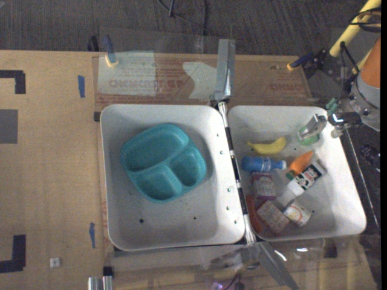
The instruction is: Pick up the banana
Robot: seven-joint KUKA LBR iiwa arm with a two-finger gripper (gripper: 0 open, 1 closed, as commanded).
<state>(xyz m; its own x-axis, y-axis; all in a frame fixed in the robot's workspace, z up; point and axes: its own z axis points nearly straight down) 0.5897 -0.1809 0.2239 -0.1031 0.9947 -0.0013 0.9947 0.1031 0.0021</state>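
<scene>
The yellow banana lies in the right bin, in its upper left part, curved side down and close to the bin's far wall. My gripper hangs over the same bin's upper right corner, about a banana's length to the right of the fruit and apart from it. A small green thing sits right under the gripper. Nothing of the banana is covered.
Just below the banana lies a blue bottle. A white bottle with an orange cap, a purple packet and small boxes crowd the bin's lower middle. The left bin holds a teal divided plate.
</scene>
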